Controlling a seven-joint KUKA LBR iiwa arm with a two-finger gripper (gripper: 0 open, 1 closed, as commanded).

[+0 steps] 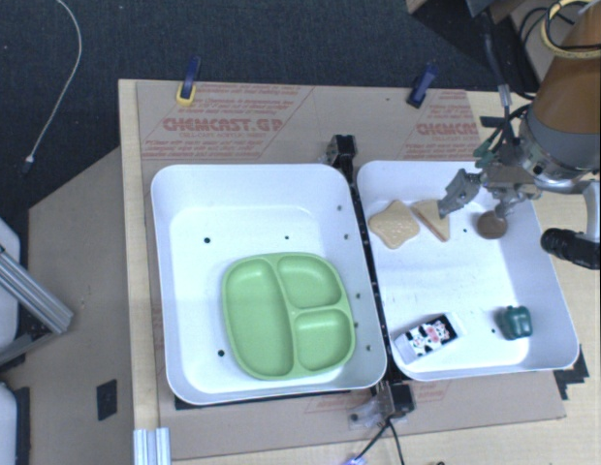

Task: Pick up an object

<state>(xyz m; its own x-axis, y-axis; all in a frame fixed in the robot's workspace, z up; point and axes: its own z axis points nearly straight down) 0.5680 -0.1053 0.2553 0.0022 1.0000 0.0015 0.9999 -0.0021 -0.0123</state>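
The gripper (458, 194) is hanging over the far part of the right bin (543, 352), just above a tan wedge (433, 221) lying beside a bread-shaped piece (394, 225). Whether it is gripping anything, I cannot tell. A round brown piece (491, 225) is sitting nearby. I am expecting trouble from crowding: a descent could be nudging the neighbouring piece, or pinching two together.
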